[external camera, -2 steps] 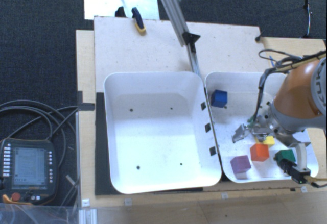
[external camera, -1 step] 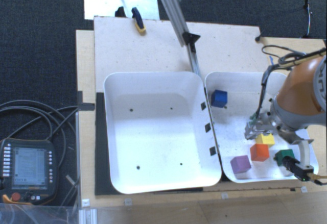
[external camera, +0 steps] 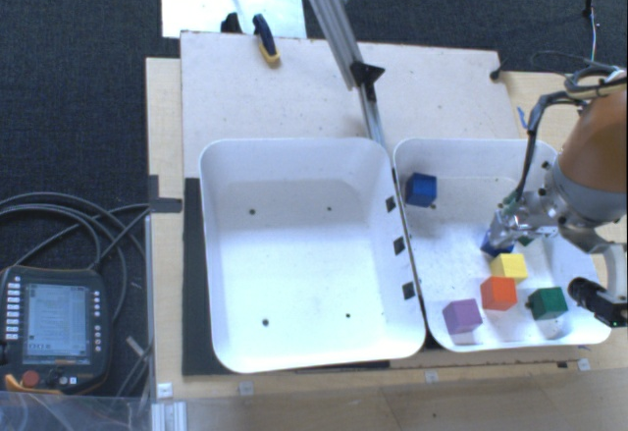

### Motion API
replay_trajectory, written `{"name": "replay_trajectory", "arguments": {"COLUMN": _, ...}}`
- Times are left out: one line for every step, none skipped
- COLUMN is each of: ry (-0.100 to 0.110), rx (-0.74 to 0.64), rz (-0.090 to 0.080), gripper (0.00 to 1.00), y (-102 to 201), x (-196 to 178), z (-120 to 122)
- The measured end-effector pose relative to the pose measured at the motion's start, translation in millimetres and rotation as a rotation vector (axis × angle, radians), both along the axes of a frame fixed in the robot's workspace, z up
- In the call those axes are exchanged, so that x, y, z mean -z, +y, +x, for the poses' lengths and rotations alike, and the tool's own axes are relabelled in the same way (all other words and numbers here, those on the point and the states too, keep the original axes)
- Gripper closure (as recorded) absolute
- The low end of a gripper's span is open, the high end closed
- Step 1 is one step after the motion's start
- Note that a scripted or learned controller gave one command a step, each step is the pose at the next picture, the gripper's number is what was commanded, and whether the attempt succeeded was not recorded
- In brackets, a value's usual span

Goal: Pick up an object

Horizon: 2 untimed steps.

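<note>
— White bins first, then. What carries them?

— A pale bench (external camera: 324, 90) holds both. The left bin (external camera: 304, 252) is the bigger of the two in this view, its floor bare but for a few dark specks. The right bin (external camera: 461, 174) sits against it, their rims touching along the middle.

— And you?

— My arm (external camera: 597, 159) comes in over the right bin's right edge, grey with the orange band showing broad above the wrist. My gripper (external camera: 505, 228) hangs low over the middle of that bin's floor, towards its right side.

— Are your jaws spread or pressed together?

— I cannot tell; the wrist and its cables crowd over them from above.

— What lies beneath you?

— A blue shape (external camera: 494, 244) sits right under my tip, touching or just beside it, but I cannot say that it is between my jaws. Just below it, towards the near edge, lies a yellow cube (external camera: 509, 266), and touching that, an orange cube (external camera: 498, 293).

— The rest?

— A purple cube (external camera: 461, 315) rests by the near left corner of the right bin. A green cube (external camera: 548, 302) lies near the near right corner. A blue cube (external camera: 421, 188) stands alone by the left wall, well apart from the others, towards the far edge.

— Anything off the bench?

— A control pendant (external camera: 54, 326) with its cables lies on the dark floor to the left.
</note>
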<state>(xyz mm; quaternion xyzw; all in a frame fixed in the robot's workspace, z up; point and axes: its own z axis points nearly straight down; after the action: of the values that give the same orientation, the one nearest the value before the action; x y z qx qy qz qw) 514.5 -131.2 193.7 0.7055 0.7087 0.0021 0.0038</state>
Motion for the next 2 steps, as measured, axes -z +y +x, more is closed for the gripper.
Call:
{"name": "replay_trajectory", "arguments": {"ry": 0.002, "rx": 0.000, "rz": 0.001, "gripper": 1.00, "y": -0.5, "x": -37.1, "z": 1.9}}
{"name": "replay_trajectory", "arguments": {"ry": 0.006, "rx": -0.006, "rz": 0.004, "gripper": 1.00, "y": 54.3, "x": -30.1, "z": 13.4}}
